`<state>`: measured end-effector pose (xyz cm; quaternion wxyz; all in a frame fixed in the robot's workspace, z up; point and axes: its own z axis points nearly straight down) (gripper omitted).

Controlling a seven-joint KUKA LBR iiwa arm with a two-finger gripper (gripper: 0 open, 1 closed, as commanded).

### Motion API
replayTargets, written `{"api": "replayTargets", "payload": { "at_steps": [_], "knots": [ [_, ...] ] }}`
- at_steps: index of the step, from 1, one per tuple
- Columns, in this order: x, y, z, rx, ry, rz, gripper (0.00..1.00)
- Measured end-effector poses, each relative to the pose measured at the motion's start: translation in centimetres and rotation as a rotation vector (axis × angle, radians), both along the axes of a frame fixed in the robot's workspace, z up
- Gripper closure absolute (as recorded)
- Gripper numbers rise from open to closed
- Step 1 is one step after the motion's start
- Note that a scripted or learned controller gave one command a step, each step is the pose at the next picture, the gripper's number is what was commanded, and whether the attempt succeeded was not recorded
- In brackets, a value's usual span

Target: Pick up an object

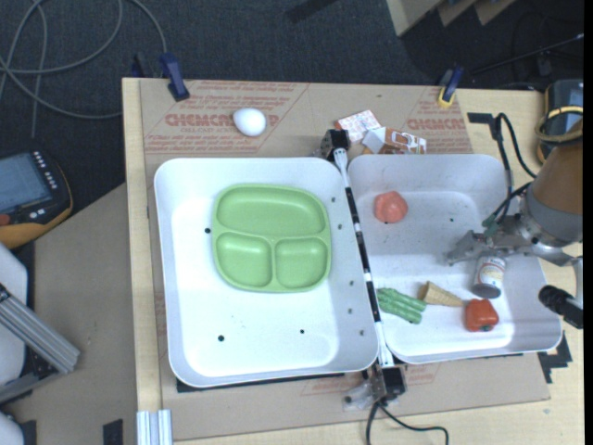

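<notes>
**Arm low over right bin, small can beneath gripper**

Bench carries 2 shallow white bins side by side on a cardboard sheet (306,100) printed in red.

Left bin (185,276): 1 green divided plate (271,237) with 3 compartments, lying flat toward the far half of the bin.

Right bin (435,179): 5 things.
- Pink-red round object (390,207) at the far left part of the bin, well apart from the rest.
- Green pod-shaped toy (400,304) near the front left, close to the divider between the bins.
- Tan wedge (441,295) just beside the green toy, on its right.
- Red tomato-like object (480,314) near the front right, just beside the wedge.
- Small can (488,274), white-labelled, sitting just behind the red object.

Arm enters from the right. Gripper (488,248) sits low over the right side of the right bin, directly above the small can. Metal linkage spreads out to the left. Whether the gripper is parted or closed: cannot tell at this angle, nor whether it touches the can.

Outside the bins: white egg-shaped ball (249,120) on the cardboard behind the left bin; crumpled packaging (375,135) behind the bin junction; 2 blue clamps (173,75) on the far edge.
</notes>
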<state>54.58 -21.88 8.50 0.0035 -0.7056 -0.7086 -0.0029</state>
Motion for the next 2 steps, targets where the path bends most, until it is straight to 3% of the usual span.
{"api": "replayTargets", "payload": {
  "at_steps": [1, 2],
  "knots": [
    [-4.6, -0.1, -0.1, -0.001, 0.002, -0.001, 0.00],
    [-4.5, -0.3, 1.0, -0.007, -0.003, -0.004, 1.00]
  ]
}}
